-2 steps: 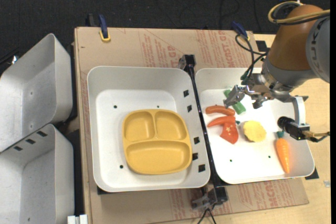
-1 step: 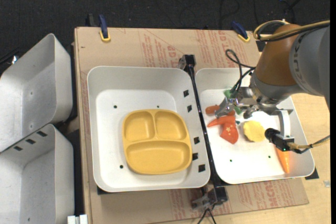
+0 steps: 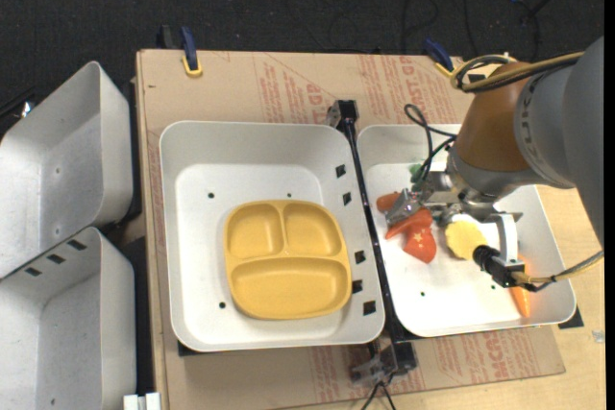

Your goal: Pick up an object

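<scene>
Currently the pincer (image 3: 415,206) sits low in the right bin (image 3: 461,312), right over the red toy (image 3: 415,240), likely lining up a grab; grip state unclear; yellow toy (image 3: 463,237) just beside it.

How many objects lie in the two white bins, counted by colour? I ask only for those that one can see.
Yellow: 2, the divided tray in the left bin and a round item in the right bin.
Red or orange: 3.
Green: 1, partly hidden by the arm.
Total: 6 visible.
</scene>
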Tool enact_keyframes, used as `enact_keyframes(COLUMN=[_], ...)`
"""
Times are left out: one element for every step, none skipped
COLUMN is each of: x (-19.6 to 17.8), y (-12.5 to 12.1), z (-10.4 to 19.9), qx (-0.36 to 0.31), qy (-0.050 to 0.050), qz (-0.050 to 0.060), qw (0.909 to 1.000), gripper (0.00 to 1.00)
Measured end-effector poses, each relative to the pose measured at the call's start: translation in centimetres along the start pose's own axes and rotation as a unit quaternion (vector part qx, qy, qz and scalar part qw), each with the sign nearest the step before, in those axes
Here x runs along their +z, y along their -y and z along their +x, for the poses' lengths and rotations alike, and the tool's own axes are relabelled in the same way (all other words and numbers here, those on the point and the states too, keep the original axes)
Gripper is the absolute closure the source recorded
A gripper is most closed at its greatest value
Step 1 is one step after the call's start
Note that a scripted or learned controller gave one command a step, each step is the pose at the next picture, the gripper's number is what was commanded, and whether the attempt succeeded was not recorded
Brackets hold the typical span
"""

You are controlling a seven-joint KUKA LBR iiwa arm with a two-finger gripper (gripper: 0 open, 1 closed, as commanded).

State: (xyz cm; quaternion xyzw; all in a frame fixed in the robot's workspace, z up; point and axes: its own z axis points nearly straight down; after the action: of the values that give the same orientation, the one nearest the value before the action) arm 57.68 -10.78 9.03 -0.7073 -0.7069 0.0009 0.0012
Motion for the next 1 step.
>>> enact_keyframes(x=[-1.20], y=[-0.08], z=[-0.03], qx=[0.001], qy=[0.000], qz=[-0.002], qw=[1.0000], gripper=[1.00])
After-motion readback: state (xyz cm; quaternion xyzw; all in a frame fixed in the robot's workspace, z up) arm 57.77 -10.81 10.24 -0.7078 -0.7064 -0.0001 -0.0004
